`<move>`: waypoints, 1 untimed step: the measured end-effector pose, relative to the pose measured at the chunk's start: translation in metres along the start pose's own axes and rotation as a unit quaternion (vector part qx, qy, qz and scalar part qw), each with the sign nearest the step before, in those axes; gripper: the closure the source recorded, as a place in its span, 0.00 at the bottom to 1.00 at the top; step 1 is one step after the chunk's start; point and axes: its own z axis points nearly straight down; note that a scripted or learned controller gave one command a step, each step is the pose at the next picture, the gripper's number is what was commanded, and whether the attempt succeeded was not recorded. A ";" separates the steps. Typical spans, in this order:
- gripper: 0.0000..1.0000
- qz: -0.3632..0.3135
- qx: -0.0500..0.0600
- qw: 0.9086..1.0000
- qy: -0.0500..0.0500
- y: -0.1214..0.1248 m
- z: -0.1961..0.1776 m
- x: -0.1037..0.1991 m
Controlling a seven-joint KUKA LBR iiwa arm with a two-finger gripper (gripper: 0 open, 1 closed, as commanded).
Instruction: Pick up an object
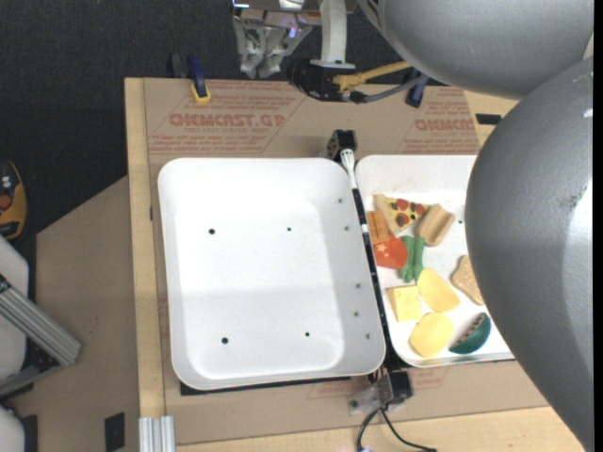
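While the arm (528, 158) fills the whole right side of my feed, big grey and out of focus, the claw (262, 50) sits way up at the top, above the far edge of the desk (141, 252) and well apart from both bins. I honestly can't tell if it's open or closed from this angle, just a cluster of metal bits with cables next to it, and I see nothing held in it.

All the stuff to pick sits in the right bin (415, 168), partly hidden under the arm. From the back I've got a toy pizza slice (399, 212), a tan bread roll (434, 223) just beside it, an orange carrot-ish piece (378, 226) by the bin's left wall, then a red piece (390, 252) touching a green veggie thing (414, 258). Below those there's a pale yellow cheese square (406, 302), two yellow lemon-looking lumps (438, 290) (431, 333), and a teal piece (471, 335) near the front rim. A tan toast-like bit (466, 279) pokes out from under the arm.

Left bin (174, 252) is plain white with four small dark dots on its floor. Cardboard sheet (245, 116) with red printing lies under both bins, and a blue and yellow clamp (197, 78) grips its far left corner.
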 end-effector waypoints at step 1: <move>1.00 0.001 0.006 1.000 -0.003 -0.002 -0.003 -0.002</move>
